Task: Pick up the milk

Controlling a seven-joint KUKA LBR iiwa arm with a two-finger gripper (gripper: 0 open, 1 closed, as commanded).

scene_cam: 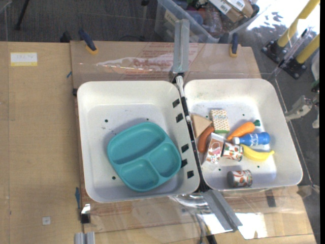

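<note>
Clearly the task is at its very start: nothing is lifted, and every item lies loose in the right-hand shallow white bin point(284, 136) on the table. Whether the pincer is spread or pressed together I cannot tell.

I take the milk to be the small blue-and-white plastic bottle point(255, 139), though the labels are too small to read. It lies on its side just above the curved yellow toy banana point(258, 153), touching it or nearly so. The orange toy carrot point(241, 129) rests up and to the left of the banana, against the bottle's other flank. A small white carton with a red and brown print point(215, 150) sits left of the banana and could be mistaken for the target. A short red-labelled tin can point(239, 177) lies below the banana, apart from it.

The step in hand is the approach. The next move calls for a descent over the bottle, with the jaws set across its narrow width, avoiding banana and carrot.
</note>
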